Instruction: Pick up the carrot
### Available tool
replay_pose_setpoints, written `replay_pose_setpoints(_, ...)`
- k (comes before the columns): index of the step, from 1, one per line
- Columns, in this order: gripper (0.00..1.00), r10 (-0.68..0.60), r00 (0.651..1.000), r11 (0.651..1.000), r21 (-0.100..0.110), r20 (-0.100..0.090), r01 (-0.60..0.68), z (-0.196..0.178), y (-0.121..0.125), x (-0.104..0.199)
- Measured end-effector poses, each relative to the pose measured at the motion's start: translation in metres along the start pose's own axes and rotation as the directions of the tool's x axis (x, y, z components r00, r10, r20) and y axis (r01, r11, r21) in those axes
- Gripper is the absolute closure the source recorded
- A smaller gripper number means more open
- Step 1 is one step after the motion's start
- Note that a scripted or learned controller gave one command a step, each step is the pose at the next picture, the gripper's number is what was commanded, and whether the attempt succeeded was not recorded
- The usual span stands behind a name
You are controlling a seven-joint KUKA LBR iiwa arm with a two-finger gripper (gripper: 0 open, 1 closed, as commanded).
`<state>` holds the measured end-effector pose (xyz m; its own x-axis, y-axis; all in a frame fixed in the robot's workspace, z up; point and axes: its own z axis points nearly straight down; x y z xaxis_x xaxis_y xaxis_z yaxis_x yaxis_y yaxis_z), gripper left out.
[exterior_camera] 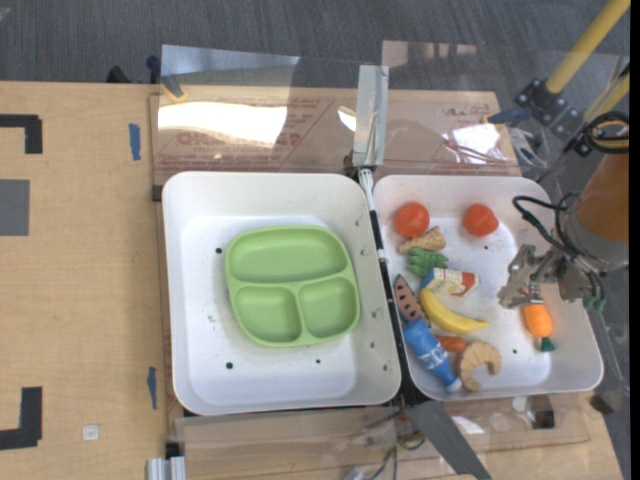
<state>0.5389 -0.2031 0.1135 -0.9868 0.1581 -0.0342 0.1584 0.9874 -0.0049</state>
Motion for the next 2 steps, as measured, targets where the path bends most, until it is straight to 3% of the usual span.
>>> replay_pose_setpoints(1,0.00,0.000,1.000,1.000,0.000,-0.001,0.000,0.000,0.000,0.000)
replay_pose_setpoints(2,0.00,-0.120,0.993,0.993,-0.007,-0.021,0.120,0.024,-0.005,-0.004)
